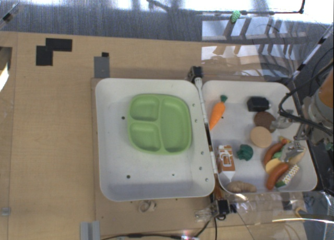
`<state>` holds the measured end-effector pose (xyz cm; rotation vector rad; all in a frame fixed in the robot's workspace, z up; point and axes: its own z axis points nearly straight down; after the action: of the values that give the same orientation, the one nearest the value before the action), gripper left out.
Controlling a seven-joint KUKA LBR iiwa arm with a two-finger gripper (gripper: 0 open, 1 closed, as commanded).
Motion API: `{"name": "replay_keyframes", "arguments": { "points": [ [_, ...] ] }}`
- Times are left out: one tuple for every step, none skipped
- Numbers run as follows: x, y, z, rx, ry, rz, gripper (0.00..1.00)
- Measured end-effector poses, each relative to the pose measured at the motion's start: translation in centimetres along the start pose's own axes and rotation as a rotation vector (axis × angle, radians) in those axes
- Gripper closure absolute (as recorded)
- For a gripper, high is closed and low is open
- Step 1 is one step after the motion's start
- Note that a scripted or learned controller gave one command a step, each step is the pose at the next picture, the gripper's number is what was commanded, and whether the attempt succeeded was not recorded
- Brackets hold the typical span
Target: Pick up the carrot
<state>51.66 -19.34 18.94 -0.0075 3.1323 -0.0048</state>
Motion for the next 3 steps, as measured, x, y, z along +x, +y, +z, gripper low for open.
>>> {"name": "replay_keyframes", "arguments": {
  "points": [
    [-5.4,2.8,-0.4,-0.003,-0.004,0.070,0.00],
    [-9.8,7.1,4.3,-0.004,0.001,0.339,0.00],
    [-13.4,9.9,10.1,-0.002,-0.004,0.327,0.00]
  ]
}}
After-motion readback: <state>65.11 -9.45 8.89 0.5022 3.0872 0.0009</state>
